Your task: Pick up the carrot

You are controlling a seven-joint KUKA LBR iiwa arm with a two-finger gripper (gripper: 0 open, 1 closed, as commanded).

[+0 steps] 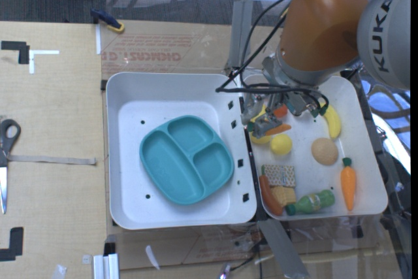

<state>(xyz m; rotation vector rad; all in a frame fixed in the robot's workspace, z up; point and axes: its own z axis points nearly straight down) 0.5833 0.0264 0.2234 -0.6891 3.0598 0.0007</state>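
Observation:
The carrot (pixel 348 185), orange with a green top, lies upright along the right wall of the right bin (pixel 366 140), near its front. My gripper (pixel 263 115) hangs under the big orange wrist band at the back left of that bin. It is low over a yellow and orange toy (pixel 273 130) and well to the left of the carrot. The wrist and cables cover much of the gripper.
Also in the right bin are a banana (pixel 334 121), a lemon (pixel 281 144), a tan egg-like ball (pixel 324 151), a waffle piece (pixel 279 174), a red sausage (pixel 268 195) and a green bottle (pixel 312 202). The left bin (pixel 124 160) holds a teal divided plate (pixel 186 159).

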